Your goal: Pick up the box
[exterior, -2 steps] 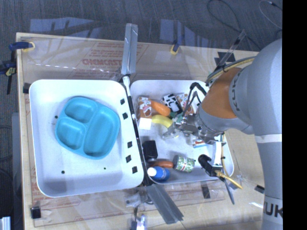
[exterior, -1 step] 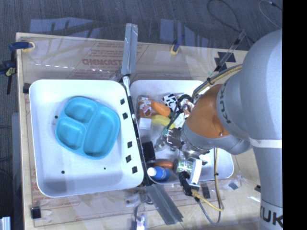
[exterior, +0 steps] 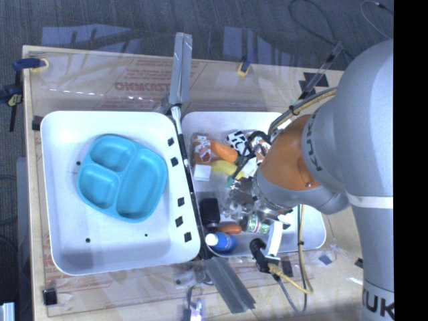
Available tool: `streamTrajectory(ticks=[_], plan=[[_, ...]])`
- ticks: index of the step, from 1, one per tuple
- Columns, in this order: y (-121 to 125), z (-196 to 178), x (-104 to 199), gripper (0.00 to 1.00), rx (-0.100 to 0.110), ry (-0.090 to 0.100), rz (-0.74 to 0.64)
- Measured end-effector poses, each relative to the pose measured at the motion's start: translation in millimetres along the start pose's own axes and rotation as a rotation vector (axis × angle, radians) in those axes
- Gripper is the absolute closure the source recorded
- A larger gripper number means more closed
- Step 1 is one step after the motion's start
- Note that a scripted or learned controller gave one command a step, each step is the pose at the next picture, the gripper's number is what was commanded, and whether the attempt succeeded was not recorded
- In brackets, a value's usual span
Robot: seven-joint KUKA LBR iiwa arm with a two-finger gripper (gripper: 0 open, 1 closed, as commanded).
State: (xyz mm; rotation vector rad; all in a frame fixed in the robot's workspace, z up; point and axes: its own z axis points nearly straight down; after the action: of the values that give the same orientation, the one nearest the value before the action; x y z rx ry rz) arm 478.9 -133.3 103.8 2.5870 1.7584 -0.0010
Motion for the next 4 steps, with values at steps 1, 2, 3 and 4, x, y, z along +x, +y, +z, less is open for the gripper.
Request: streamTrajectory(ticks=[1,2,3,4], plan=[[1.6,-1.5,-5.5,0.0,-0.005,-0.008,0.008],[-1.2,3.7,2.7,0.0,-0.027,-0.02,-0.001],[-3.7,-2.5,10.3,1.0,-0.008,-0.006,-0.017],[-0.2,-7.0,1.2,0.0,-0.02,-0.017,-0.005]])
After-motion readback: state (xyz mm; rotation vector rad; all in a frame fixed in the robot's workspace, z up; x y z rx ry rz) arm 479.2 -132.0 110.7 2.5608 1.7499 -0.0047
